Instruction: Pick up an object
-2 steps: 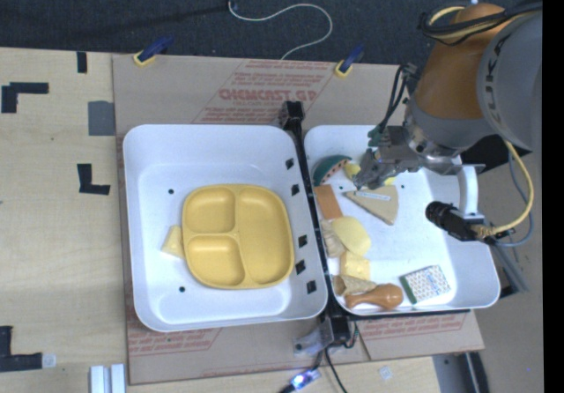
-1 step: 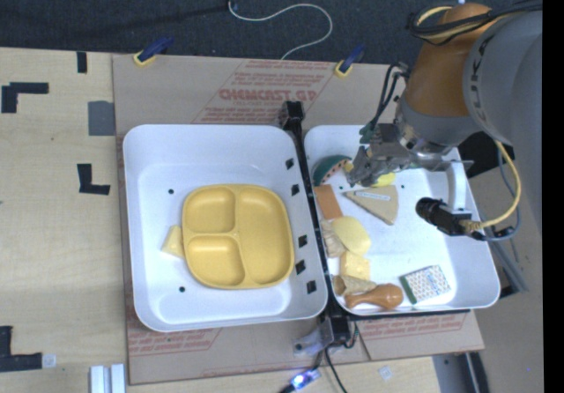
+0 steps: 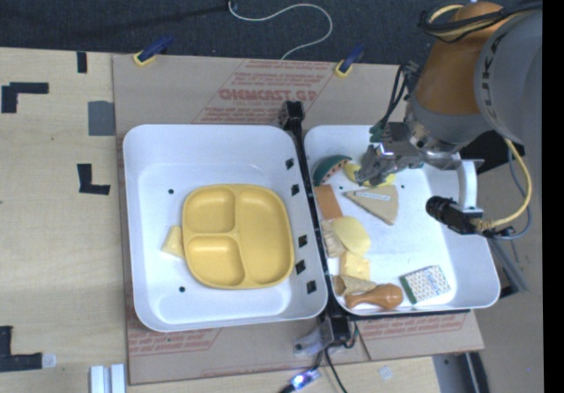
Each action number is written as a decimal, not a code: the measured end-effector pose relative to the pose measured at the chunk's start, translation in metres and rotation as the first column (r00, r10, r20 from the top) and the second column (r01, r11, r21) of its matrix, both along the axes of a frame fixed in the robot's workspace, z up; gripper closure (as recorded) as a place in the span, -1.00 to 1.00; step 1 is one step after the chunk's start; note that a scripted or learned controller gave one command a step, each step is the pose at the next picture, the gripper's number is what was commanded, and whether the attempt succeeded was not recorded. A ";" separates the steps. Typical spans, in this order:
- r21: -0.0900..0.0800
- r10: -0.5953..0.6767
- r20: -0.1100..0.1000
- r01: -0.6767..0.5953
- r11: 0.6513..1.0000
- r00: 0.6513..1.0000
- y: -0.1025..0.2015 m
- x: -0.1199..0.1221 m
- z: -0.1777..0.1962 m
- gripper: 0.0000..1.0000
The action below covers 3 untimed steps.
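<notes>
Clutter in the right bin (image 3: 458, 281), packed along its left wall: wedge (image 3: 374, 203), pale yellow pieces (image 3: 350, 234), brown drumstick-shaped toy (image 3: 374, 297), patterned card (image 3: 425, 284). Tool (image 3: 377, 164) low over the far corner, just beside the wedge and a green-rimmed piece (image 3: 329, 166); opening impossible to tell from here, nothing seen held. Likely to nudge neighbours, pinch two pieces together, or jam against the divider. Yellow tray (image 3: 238, 235) alone in the left bin (image 3: 145, 206).
</notes>
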<state>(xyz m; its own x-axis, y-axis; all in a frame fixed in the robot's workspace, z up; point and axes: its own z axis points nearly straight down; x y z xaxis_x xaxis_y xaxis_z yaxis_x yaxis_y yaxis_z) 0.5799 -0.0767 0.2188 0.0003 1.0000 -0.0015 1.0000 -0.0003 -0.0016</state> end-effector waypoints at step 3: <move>0.001 0.003 0.000 -0.003 1.000 1.000 0.019 -0.002 0.010 1.00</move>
